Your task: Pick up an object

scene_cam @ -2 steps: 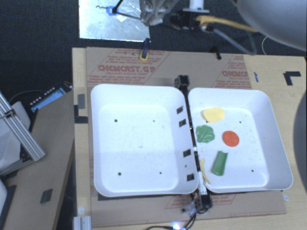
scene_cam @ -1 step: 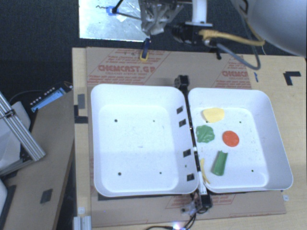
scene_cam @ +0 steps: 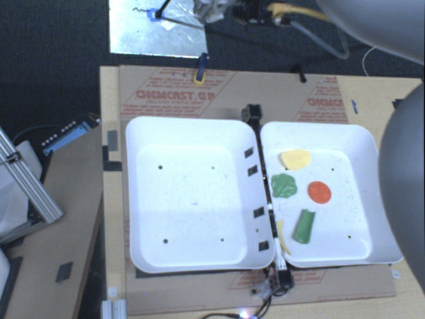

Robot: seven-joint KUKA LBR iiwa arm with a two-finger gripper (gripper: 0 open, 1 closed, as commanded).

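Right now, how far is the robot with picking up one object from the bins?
Nothing looks done yet. The yellow piece, green leafy piece, orange disc and green cylinder all lie in the right bin. The gripper is high above the bench, far from them, with nothing seen in it. Reaching down, grasping and lifting are all left.

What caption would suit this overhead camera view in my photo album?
Four small items, yellow, leafy green, orange and dark green, lie in the right bin.
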